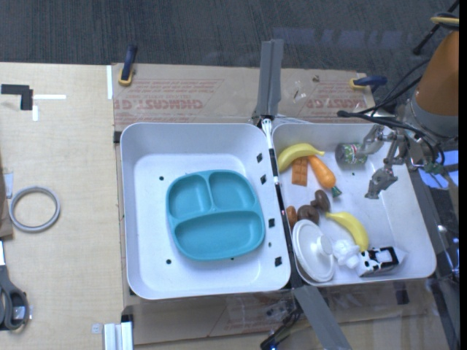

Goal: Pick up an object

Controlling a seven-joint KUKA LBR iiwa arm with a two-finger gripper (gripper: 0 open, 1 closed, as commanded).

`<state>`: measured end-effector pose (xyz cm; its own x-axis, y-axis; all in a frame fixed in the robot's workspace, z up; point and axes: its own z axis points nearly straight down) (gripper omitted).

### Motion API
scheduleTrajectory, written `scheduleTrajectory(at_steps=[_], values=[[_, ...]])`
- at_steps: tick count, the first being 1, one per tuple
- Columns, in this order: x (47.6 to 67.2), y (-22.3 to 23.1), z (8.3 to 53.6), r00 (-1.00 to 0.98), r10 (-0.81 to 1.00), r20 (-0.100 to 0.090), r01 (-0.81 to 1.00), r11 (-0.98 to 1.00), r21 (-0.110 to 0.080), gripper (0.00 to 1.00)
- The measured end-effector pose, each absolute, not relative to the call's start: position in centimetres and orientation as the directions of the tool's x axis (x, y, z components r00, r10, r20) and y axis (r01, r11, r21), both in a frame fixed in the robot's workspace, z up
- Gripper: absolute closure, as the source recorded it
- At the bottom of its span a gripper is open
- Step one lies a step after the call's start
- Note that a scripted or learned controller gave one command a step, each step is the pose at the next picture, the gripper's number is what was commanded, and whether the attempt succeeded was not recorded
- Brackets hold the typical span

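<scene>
Objects: two bananas [298, 154], a carrot [322, 170], a white bowl [312, 250] and small toys lie left of and below the jaws, in the right bin [416, 217].
Jaws [379, 183]: apparently parted, holding nothing.
Progress: no pick made yet.

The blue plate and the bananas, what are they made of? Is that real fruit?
The blue plate looks like smooth, matte plastic: one even colour, with rounded moulded compartments. The two bananas are probably plastic toys too, being evenly bright yellow without brown spots, though the camera view alone cannot rule out real fruit.
</scene>
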<state>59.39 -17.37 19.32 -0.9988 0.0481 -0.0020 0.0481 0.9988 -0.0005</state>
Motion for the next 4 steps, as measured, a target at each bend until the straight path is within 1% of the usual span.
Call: scheduleTrajectory(at_steps=[1,2,3,4], values=[[65.1,-14.9,10.0,-1.0,-0.014,-0.018,-0.014,1.0,-0.004,0.0],[60.6,-10.1,9.3,-1.0,0.009,-0.005,0.009,1.0,-0.001,0.0],[55.6,-9.3,9.3,-0.996,0.092,-0.003,0.092,0.996,0.0,0.0],[55.7,-9.3,10.2,-0.996,0.09,-0.007,0.09,0.996,-0.002,1.0]])
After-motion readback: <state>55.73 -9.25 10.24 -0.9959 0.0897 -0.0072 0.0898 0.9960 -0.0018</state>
